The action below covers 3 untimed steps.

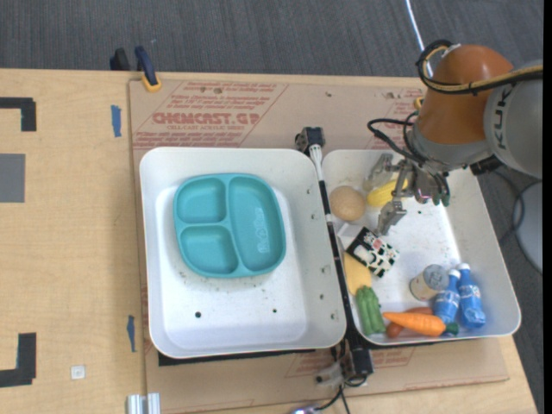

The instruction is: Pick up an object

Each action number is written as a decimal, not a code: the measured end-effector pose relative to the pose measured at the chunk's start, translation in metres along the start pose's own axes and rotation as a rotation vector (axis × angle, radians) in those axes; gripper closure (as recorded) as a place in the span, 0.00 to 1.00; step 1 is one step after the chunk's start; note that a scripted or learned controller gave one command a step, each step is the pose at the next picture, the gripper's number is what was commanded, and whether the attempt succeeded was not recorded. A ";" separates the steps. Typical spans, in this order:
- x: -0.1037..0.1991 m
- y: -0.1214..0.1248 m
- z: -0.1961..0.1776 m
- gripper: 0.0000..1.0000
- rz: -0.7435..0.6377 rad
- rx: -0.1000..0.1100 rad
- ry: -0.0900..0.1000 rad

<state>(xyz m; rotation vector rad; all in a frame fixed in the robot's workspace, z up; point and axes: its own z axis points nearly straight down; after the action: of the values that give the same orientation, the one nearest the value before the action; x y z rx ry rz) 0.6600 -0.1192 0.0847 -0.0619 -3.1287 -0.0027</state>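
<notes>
- One camera sits up high over the table [78, 231].
- It looks down at a slant.
- It is far enough back to see both white bins [159, 257], side by side.

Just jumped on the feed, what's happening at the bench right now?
The arm's tool hangs over the back of the right bin, fingers apart, close to a yellow object and a tan ball. Nothing sits between its fingers, so no pick has been made yet. A carrot, green vegetable and blue bottles lie along the front. The left bin holds a teal divided plate.
</notes>
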 end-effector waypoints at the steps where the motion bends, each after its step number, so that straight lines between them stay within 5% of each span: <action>1: -0.002 0.004 0.000 0.00 -0.193 0.002 -0.010; 2: -0.004 0.005 -0.013 1.00 -0.191 0.001 -0.021; 3: 0.015 -0.048 -0.001 1.00 -0.043 0.002 -0.015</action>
<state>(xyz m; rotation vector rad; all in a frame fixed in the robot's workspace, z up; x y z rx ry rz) 0.6428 -0.1661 0.0859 0.0054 -3.1439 -0.0003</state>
